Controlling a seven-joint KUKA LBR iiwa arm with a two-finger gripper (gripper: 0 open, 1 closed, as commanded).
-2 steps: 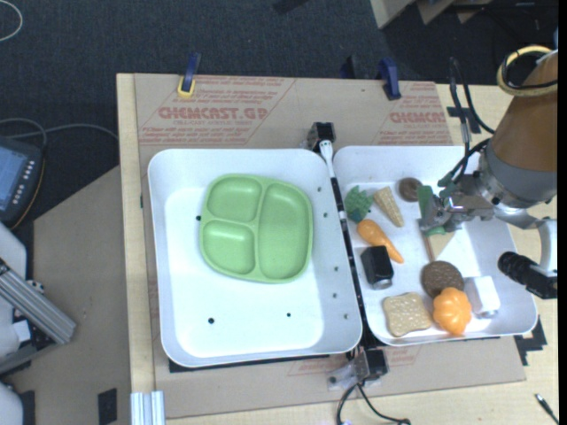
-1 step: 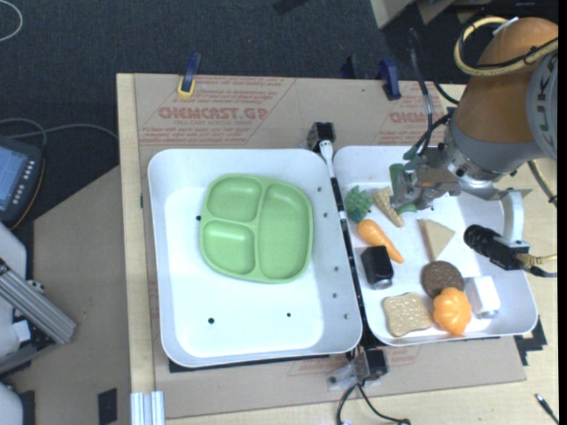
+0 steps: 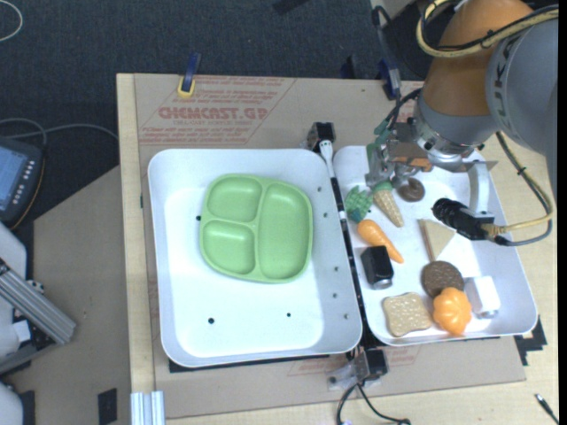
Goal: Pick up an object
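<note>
Nearest you, at the lower right of the frame, the right bin (image 3: pixel 523 312) holds a toy bread slice (image 3: pixel 406 313), speckled tan and flat, touching a small orange pumpkin (image 3: pixel 451 310), glossy and ribbed, with a white block (image 3: pixel 483 293) beside it. Just above sits a dark brown cookie (image 3: pixel 440 277), then a black rectangular block (image 3: pixel 377 266) and a pale cheese wedge (image 3: pixel 435 237). Mid-bin lies a toy carrot (image 3: pixel 379 240): judge it light, rigid, smooth plastic, likely to slip; take it across the thick middle, not the taper. Further up, a green broccoli piece (image 3: pixel 358 204) and a ribbed ice-cream cone (image 3: pixel 388 206) lie close under the gripper (image 3: pixel 383 168), upper centre-right. You cannot tell how the claw stands; nothing visibly sits in it. The left bin (image 3: pixel 177 308) carries a matte green divided plate (image 3: pixel 257 227), three compartments, rounded corners. Farthest back, a cardboard sheet (image 3: pixel 221 104) with red lettering.
</note>
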